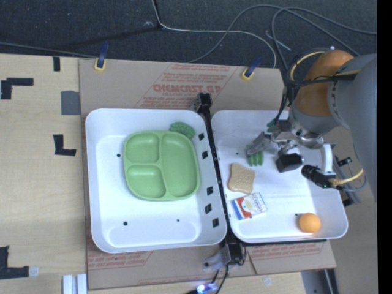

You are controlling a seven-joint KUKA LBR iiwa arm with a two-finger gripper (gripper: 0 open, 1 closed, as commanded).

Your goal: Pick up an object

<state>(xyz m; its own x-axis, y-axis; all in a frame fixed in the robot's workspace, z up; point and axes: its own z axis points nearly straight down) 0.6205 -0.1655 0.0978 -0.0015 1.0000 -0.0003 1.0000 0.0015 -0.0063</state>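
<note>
My gripper (269, 155) hangs low over the back of the right bin (278, 224), open, with nothing between its fingers. A small green object (255, 158) lies just under the left fingertip (252, 149), beside the gap rather than in it. A tan slice of bread (241, 178) lies in front of it. A white carton with red and blue print (248, 206) sits nearer the front. An orange ball (309, 222) rests in the front right corner.
The left bin (104, 219) holds a green divided plate (162, 165) with a small dark green item (182, 128) behind it. A black divider (211, 164) runs between the bins. Cables (245, 23) trail behind the bench.
</note>
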